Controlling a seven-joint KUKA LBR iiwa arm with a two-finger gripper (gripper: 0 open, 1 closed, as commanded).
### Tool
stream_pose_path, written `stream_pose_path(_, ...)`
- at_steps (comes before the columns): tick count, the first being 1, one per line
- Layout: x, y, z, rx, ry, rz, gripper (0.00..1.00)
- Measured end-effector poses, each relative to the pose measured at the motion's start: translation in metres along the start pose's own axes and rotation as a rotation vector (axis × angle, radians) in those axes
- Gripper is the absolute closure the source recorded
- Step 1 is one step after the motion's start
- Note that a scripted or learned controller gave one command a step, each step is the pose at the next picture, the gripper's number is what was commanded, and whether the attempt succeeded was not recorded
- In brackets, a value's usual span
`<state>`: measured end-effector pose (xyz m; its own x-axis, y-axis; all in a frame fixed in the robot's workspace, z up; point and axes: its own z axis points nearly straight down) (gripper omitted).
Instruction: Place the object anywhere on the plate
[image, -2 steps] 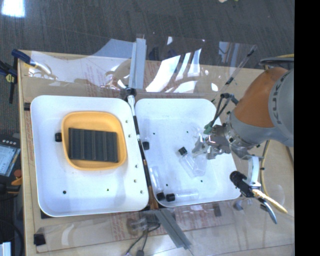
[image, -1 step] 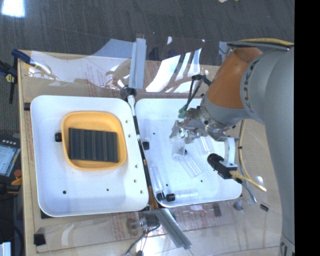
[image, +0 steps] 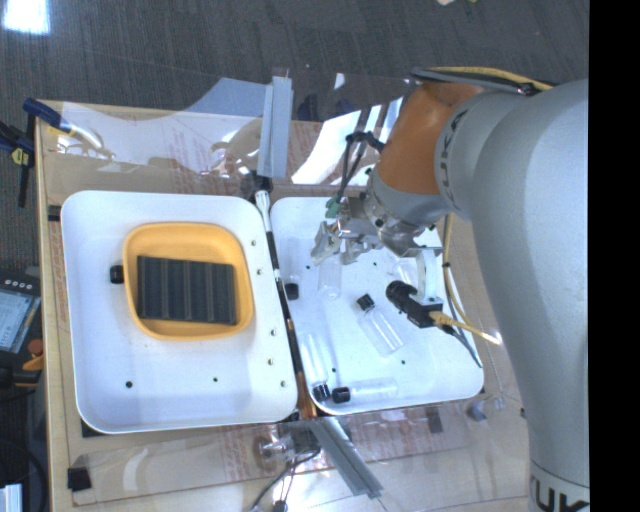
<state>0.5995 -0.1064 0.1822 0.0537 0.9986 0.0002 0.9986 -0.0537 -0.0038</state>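
Plate: the yellow plate (image: 185, 238) lies in the left bin (image: 100, 385). A dark ribbed slab (image: 188, 288) covers its middle, leaving the yellow rim bare.
Object: it is probably the clear vial (image: 381, 329) with a black cap, well to the right of the plate in the right bin (image: 445, 372). More clear tubes (image: 318, 358) lie off the plate's lower right corner, so I cannot tell for sure which is meant.
Pincer: the pincer (image: 337, 243) hangs over the right bin, between the plate and the vial and level with the plate's upper edge. I cannot tell whether it is apart or together, and no thing can be seen clamped in it.
Step in hand: by my judgement the pick is not yet made.
Doing it well: centre over the vial's body, line up across its length and descend straight. Lift high enough to clear the two bin walls beside the plate.
Risk: the smooth round glass may roll or slip, and may settle unevenly on the ribbed slab.
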Motion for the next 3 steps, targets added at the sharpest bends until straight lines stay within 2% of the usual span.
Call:
stream_pose_path(1,0.038,-0.043,-0.009,0.001,0.001,-0.142,1.0)
stream_pose_path(2,0.089,-0.021,-0.009,-0.003,-0.001,-0.368,1.0)
stream_pose_path(3,0.088,-0.021,-0.009,-0.003,-0.001,-0.367,0.0)
